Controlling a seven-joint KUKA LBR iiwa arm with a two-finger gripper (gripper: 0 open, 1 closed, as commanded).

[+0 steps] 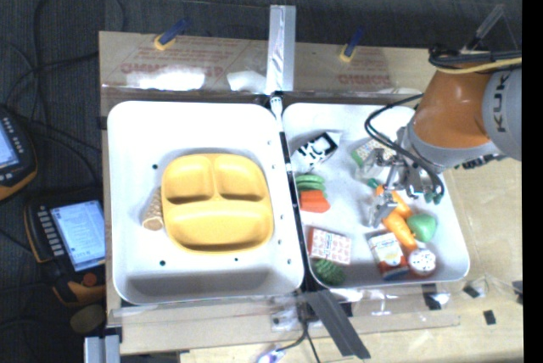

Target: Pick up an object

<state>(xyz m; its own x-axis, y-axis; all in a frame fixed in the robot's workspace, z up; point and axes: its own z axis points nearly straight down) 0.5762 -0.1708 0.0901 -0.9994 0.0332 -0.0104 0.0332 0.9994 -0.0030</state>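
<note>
- Metal claw [392, 193] hangs low in the right bin [458, 221], just above the toy carrot [397, 225]; we cannot tell whether it is open or closed, or whether it touches the carrot.
- We see the carrot lying beside a green toy [422, 226], its upper end hidden under the claw.
- Near the claw's left sits a pale packet [366, 153], too small for us to identify.
- We see a yellow tray [217, 201] in the left bin [127, 183].
</note>
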